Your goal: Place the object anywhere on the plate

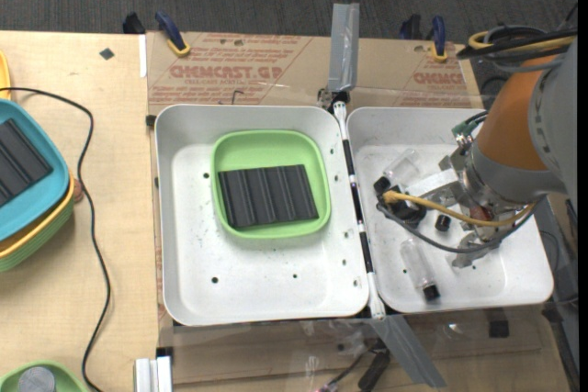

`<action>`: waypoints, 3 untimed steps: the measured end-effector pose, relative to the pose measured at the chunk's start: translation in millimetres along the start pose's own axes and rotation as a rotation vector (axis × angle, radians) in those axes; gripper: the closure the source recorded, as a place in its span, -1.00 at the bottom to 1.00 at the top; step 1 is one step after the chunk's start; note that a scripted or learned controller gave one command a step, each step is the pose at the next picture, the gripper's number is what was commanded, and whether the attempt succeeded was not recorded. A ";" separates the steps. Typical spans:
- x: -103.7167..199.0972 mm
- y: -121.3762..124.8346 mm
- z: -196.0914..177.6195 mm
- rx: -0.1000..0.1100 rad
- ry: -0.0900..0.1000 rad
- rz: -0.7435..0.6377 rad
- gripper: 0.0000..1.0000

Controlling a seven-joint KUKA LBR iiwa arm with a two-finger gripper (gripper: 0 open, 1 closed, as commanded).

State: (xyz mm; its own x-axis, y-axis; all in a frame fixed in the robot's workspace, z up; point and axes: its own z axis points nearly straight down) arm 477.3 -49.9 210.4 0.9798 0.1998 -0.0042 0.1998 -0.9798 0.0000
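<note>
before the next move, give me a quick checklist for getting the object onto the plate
1. Green plate flat in the left bin: ok.
2. Dark ribbed mat lies flat in the plate: ok.
3. Claw over the plate: not ok, it is over the right bin.
4. Object gripped in the claw: cannot tell.
5. Clear piece with black end on the plate: not ok, it lies in the right bin.

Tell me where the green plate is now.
In the camera view, the green plate sits in the left white bin, towards its far side, with a black ribbed slab lying on it.
</note>
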 end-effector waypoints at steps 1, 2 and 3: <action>8.6 -41.2 4.9 0.000 0.000 -0.002 -1.00; 11.2 -53.3 1.3 0.000 0.000 -0.006 -1.00; 15.0 -71.5 -8.2 -0.001 0.001 -0.002 -1.00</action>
